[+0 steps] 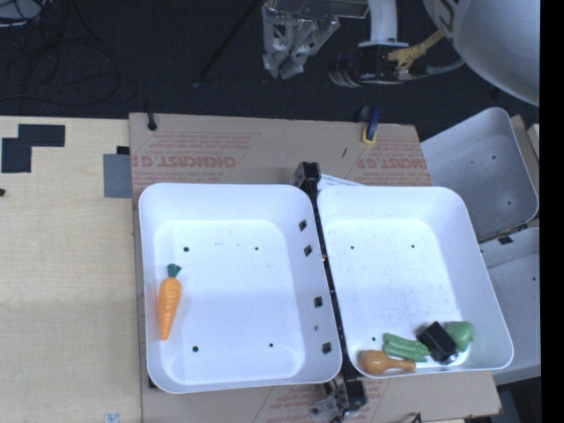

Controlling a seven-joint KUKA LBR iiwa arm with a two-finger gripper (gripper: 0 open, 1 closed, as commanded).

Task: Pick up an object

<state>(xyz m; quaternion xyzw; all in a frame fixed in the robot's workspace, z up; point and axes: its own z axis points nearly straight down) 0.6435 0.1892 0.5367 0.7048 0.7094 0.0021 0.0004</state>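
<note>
Arm (489, 25) is seen at top right of frame, raised well clear of both bins. Gripper (291, 60) is held over the dark floor beyond the bench's far edge, approx. above the seam between bins, pointing down. Whether the gripper is apart or closed cannot be told at this res.; nothing is seen clamped in it.

Left bin (225, 203): one toy carrot (168, 302) is noted lying near the left wall, green top toward the far side, orange tip toward the near side.

Right bin (397, 203): items are found clustered in the near right corner. An orange-tan pear-shaped piece (384, 362) is noted at the near wall, a green pod-like veg. (405, 347) just beside it, a black block (438, 341) touching that, and a green rounded item (460, 331) partly behind the block.

Both bins are seated on a cardboard sheet (264, 152).
</note>
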